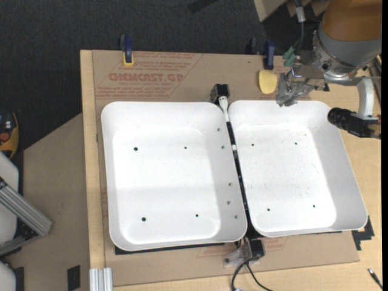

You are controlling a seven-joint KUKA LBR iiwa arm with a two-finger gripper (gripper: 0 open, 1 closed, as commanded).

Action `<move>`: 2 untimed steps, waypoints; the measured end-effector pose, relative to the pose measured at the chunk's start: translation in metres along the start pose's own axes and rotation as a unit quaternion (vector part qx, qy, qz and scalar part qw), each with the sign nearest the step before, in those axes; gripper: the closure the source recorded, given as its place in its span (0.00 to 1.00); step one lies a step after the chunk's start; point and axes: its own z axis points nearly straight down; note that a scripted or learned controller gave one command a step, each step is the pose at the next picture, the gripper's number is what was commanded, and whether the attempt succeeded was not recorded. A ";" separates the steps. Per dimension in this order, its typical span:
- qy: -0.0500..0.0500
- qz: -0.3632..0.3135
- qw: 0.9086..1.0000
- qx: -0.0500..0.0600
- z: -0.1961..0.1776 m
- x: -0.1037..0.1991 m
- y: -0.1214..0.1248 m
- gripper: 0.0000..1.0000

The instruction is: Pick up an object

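Observation:
A small pale yellow object (pixel 267 82) lies on the brown board just beyond the far rim of the right bin (pixel 339 162). My gripper (pixel 288 96) hangs at the far edge of that bin, just right of the yellow object, pointing down. Nothing can be seen held in it. The grey and orange arm (pixel 351 17) comes in from the upper right. The left bin (pixel 121 180) shows only its white floor with a few dark dots.
Blue clamps (pixel 126 44) (pixel 268 53) stand on the far edge of the board. A black bracket (pixel 219 93) sits at the far end of the seam between the bins. A black part (pixel 348 120) juts in over the right bin's right rim.

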 end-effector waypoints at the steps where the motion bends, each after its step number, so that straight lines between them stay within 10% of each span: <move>1: -0.002 0.005 1.000 0.000 -0.026 -0.062 -0.002 1.00; 2: 0.002 -0.003 1.000 0.008 0.096 0.024 0.027 1.00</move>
